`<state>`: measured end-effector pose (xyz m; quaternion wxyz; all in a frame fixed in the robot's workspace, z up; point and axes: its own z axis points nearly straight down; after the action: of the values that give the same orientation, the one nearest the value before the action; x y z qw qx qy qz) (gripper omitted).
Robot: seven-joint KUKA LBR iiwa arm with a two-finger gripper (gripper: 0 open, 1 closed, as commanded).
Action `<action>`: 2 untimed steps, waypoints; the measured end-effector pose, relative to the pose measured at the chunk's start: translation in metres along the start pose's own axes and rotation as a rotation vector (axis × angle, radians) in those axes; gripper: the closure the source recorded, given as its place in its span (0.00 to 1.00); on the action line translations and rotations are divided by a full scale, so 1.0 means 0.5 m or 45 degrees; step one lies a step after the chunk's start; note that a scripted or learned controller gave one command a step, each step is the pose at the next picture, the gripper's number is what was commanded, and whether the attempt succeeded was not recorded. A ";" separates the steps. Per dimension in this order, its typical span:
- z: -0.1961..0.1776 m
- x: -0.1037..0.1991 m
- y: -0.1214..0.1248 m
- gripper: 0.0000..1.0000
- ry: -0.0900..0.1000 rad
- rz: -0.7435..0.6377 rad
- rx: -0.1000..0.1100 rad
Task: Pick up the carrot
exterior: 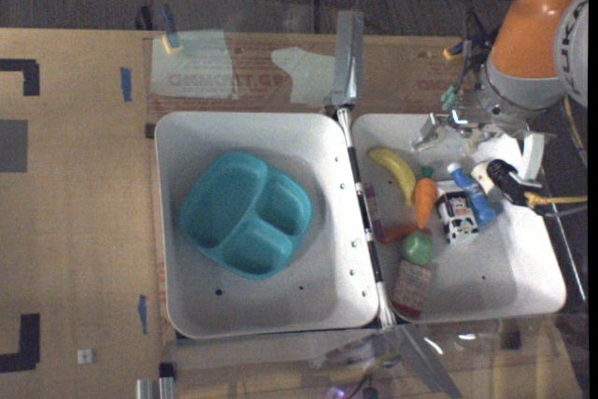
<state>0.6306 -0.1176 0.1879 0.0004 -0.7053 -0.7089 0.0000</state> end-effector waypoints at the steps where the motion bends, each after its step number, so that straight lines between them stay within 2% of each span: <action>1: -0.022 0.000 0.002 1.00 0.000 -0.002 -0.004; 2: -0.022 0.000 0.002 0.00 0.000 -0.002 -0.004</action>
<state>0.6317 -0.1174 0.1987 -0.0008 -0.7049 -0.7093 -0.0010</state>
